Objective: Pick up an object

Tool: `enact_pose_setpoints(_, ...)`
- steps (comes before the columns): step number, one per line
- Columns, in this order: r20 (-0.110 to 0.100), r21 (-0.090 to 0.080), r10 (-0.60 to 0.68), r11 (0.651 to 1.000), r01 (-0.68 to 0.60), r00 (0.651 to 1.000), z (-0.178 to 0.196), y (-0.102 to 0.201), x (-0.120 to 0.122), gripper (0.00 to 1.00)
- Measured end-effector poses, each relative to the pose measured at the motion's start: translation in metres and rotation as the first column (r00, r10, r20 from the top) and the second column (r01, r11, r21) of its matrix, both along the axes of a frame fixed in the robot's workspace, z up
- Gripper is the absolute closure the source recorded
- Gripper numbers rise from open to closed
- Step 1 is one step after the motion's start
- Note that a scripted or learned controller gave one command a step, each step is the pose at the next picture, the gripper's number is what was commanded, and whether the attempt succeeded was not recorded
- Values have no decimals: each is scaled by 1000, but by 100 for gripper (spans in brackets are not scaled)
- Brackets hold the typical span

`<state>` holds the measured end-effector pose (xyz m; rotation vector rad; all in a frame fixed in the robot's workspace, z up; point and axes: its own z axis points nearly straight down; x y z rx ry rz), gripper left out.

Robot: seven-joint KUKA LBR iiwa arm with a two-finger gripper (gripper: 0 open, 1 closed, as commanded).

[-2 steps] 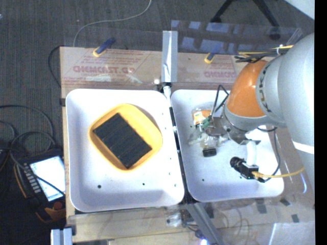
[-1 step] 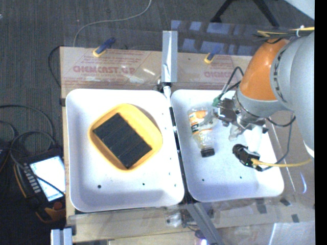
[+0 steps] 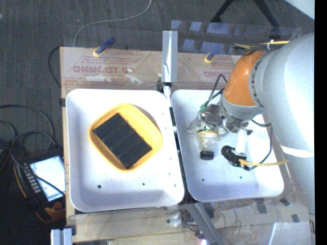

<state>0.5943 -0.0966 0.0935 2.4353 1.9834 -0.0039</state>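
At the far left, a screened device (image 3: 45, 176) lies on the dark floor, partly cut off and too small to identify. Next comes the left bin (image 3: 76, 152), a shallow white tray on the bench (image 3: 102, 69). In it sits a yellow dish (image 3: 146, 118), turned at an angle, with a dark ridged slab (image 3: 122, 140) lying flat inside and covering most of its floor.

The right bin (image 3: 230, 184) touches the left one along a narrow seam. Near its left-centre lies a small pale object (image 3: 206, 146) with a dark end, blurred and hard to name. The gripper (image 3: 210, 128) is just above it in the picture, very close, and contact cannot be judged. Wires and glare clutter the gripper, so it is not possible to tell whether it is open or closed, or has hold of anything.

The arm (image 3: 288, 91) reaches in from the right, bulky and grey, cut off by the frame edge and covering the bin's upper right corner. Its orange band (image 3: 242, 83) sits directly above the wrist, which points down and left.
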Motion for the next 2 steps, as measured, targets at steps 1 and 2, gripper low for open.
enact_pose_setpoints(1, -4, 0, 1, 1000, -1, 1000, 8, 0, -1, 100)
enact_pose_setpoints(2, -1, -1, 249, 969, -249, 969, 90, 35, 39, 100)
